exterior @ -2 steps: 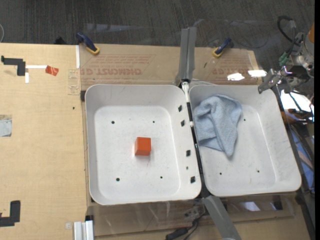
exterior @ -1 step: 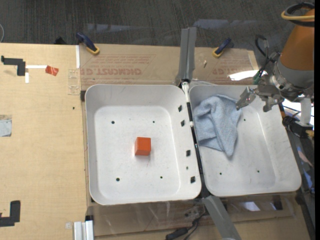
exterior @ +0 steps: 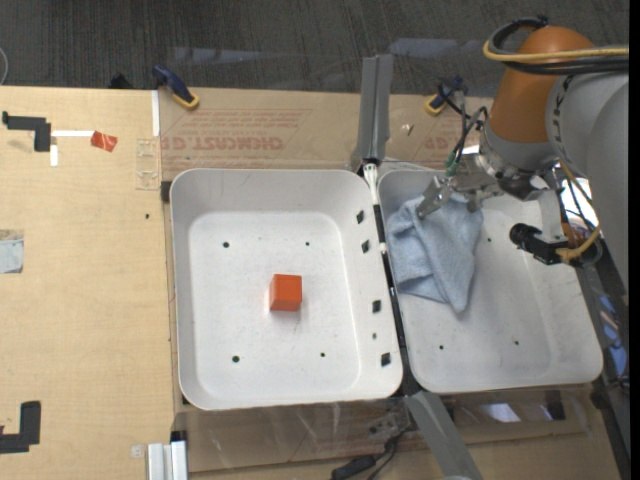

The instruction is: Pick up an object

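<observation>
The tool [exterior: 447,190] hangs over the far part of the right bin [exterior: 520,353], and a blue-grey cloth [exterior: 440,253] is pinched at its top between the tool's fingertips. From that pinch the fabric drapes down and toward the near side, widening as it falls, so most of its weight seems to hang free while its lower folds rest on or just above the bin floor; which of the two cannot be told. The cloth spreads toward the divider between the bins because it is held by one corner only, so the slack falls to the side away from the arm [exterior: 540,88].

Well off to the tool's far side, across the divider, an orange block [exterior: 286,293] sits alone near the middle of the left bin [exterior: 200,268], untouched. The pick looks well along, judging by the drape, though a corner grip on limp fabric could slip.
</observation>
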